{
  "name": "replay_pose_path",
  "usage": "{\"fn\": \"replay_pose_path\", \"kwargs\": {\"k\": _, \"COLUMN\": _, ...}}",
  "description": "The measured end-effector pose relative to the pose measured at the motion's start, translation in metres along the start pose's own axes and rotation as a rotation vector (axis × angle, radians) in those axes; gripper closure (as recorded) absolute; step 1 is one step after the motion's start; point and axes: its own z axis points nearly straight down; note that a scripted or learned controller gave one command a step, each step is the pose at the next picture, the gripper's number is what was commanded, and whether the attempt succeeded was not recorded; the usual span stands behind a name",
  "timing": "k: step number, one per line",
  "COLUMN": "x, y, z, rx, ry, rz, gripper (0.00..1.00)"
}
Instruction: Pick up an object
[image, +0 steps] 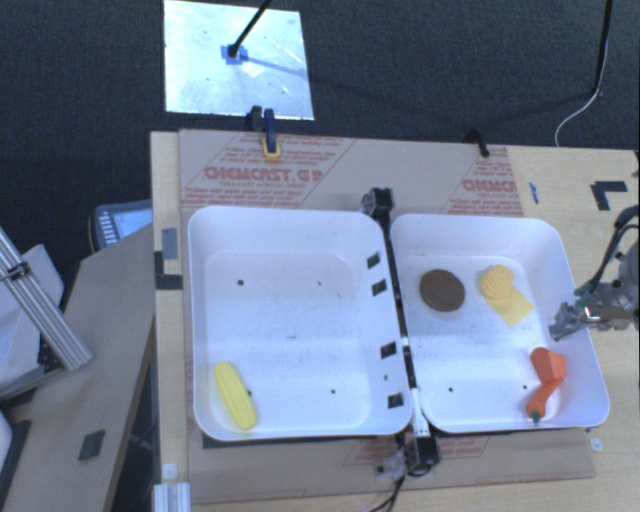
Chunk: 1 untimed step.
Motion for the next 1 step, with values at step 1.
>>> {"fn": "replay_pose_path", "kwargs": {"k": 1, "x": 0.0318, "y": 0.0012, "z": 0.0435, "rx": 0.0, "ry": 0.005, "rz": -0.013, "gripper": 1.0}}
